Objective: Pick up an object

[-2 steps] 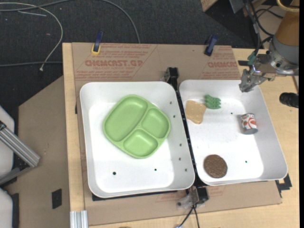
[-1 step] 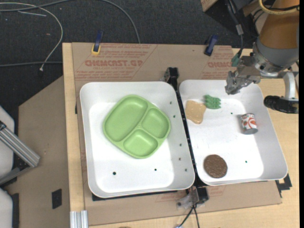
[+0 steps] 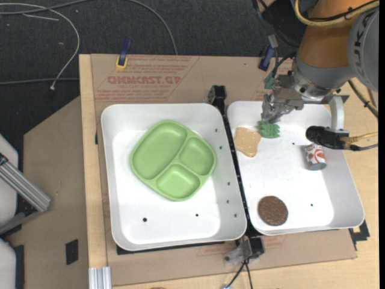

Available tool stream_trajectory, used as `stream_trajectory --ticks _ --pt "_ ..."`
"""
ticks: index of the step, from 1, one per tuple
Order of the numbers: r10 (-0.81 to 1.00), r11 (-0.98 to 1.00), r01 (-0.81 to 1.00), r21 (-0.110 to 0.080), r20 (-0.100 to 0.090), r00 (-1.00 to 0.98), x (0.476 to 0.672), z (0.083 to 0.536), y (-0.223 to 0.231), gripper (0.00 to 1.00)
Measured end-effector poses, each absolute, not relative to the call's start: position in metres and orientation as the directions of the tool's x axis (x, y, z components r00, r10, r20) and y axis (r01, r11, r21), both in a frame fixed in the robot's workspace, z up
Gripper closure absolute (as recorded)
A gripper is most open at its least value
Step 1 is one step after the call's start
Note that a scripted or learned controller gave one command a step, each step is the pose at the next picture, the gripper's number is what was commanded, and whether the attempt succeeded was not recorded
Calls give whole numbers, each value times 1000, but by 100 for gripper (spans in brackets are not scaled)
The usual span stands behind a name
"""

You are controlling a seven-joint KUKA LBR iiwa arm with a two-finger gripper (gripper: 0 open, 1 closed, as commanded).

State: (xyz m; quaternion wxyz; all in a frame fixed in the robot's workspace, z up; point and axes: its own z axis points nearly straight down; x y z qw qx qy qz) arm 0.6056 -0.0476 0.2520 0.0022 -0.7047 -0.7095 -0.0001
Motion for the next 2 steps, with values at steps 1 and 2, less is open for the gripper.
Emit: stream_trajectory --ticks 1,2 --pt "1000 5 1000 -5 3 -5 588 238 -2 100" --pt "1000 6 1000 -3 3 -6 573 246 51 100"
